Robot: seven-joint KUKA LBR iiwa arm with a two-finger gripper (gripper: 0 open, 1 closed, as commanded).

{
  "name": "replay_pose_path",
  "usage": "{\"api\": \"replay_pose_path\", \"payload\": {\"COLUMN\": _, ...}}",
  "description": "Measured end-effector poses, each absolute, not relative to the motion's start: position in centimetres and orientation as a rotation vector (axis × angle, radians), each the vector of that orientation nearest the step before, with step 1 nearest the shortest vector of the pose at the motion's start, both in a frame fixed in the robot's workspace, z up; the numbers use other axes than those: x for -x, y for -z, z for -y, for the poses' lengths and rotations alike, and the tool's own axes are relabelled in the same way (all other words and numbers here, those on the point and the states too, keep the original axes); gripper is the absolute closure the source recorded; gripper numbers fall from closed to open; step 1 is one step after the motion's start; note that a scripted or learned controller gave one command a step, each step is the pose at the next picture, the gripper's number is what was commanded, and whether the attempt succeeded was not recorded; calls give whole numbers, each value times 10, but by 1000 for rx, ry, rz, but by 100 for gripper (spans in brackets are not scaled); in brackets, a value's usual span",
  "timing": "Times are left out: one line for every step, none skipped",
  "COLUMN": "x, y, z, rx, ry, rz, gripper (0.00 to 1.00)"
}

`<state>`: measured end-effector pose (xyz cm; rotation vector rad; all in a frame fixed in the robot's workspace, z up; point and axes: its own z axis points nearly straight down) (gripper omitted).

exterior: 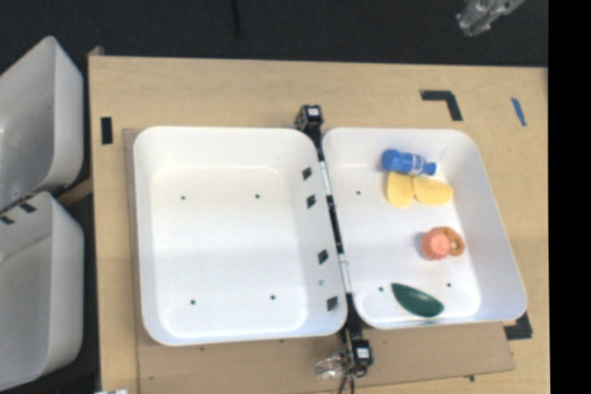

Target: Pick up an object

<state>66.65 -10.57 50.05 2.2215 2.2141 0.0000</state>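
Note:
The right bin [369,161] holds a blue bottle-like toy [407,163] near its far side, with a yellow piece [417,191] just in front of it. An orange and pink toy [440,244] lies lower down, and a dark green leaf-shaped piece [417,300] rests near the bin's front edge. My gripper [482,12] hangs high at the top right, well above and behind the bench, far from all the objects. Nothing shows in it.
The left bin [222,235] sits beside the right one, joined by a black-clipped seam [328,226]. White boxes [32,198] stand at the far left off the bench. Black tape marks [443,101] sit on the wooden bench top behind the bins.

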Motion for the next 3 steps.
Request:
{"api": "replay_pose_path", "payload": {"x": -682, "y": -518, "z": 173, "rx": -2224, "ry": 1, "rz": -2210, "gripper": 100}}
{"api": "replay_pose_path", "payload": {"x": -688, "y": -535, "z": 229, "rx": -2222, "ry": 1, "rz": -2210, "gripper": 100}}
{"api": "replay_pose_path", "payload": {"x": -688, "y": -360, "z": 229, "rx": -2232, "ry": 13, "rz": -2227, "gripper": 100}}
